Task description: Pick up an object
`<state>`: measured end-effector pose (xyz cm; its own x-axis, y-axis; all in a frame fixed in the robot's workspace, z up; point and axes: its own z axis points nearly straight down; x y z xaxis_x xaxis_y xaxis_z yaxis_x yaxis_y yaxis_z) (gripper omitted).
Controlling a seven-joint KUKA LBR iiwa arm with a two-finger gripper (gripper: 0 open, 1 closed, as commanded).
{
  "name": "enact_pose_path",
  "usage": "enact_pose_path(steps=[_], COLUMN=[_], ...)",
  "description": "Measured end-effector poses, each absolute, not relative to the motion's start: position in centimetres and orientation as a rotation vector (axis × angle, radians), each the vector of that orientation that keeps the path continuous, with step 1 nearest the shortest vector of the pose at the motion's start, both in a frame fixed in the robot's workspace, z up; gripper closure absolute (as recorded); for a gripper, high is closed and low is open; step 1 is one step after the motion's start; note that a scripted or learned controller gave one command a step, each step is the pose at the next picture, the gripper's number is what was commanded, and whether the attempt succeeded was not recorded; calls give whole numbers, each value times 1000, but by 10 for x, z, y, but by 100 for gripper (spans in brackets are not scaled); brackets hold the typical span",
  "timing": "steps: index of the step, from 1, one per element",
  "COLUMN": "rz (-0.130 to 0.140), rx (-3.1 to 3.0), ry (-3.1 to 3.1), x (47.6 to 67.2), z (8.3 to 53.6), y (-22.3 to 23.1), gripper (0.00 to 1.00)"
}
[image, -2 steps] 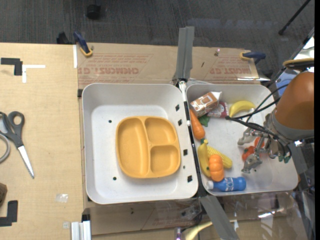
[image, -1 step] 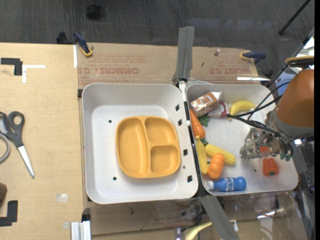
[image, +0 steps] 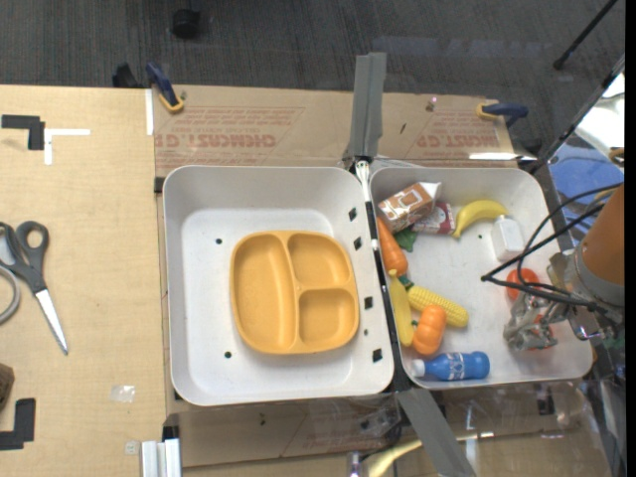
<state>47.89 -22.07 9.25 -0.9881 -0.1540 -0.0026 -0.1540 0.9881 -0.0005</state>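
Observation:
The right bin (image: 467, 172) holds several toy foods: a brown snack packet (image: 407, 205), a yellow banana (image: 479, 215), an orange carrot (image: 392, 249), a corn cob (image: 437, 305), an orange pepper (image: 429, 330) and a blue bottle (image: 455, 367) lying along the front wall. A small white piece (image: 508, 235) lies near the banana. My gripper (image: 530, 328) hangs low over the right bin's near right corner, below the orange-banded wrist (image: 606, 251). A red-orange object (image: 521, 280) sits just behind the gripper, partly hidden by cables.
In the left bin (image: 189, 296) lies a yellow divided plate (image: 295, 291). Scissors (image: 38, 276) rest on the bench at far left. Black cables (image: 556, 232) cross the right bin's right side. Clamps hold cardboard behind the bins.

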Motion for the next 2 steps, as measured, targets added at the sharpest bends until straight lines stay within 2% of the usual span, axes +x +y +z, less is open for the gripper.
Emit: enact_pose_path(steps=[1,2], rz=[1,0], rx=[-14,77], ry=[3139,3134], x=[528,591], z=[203,93], y=[-167,-190], gripper=[100,100])
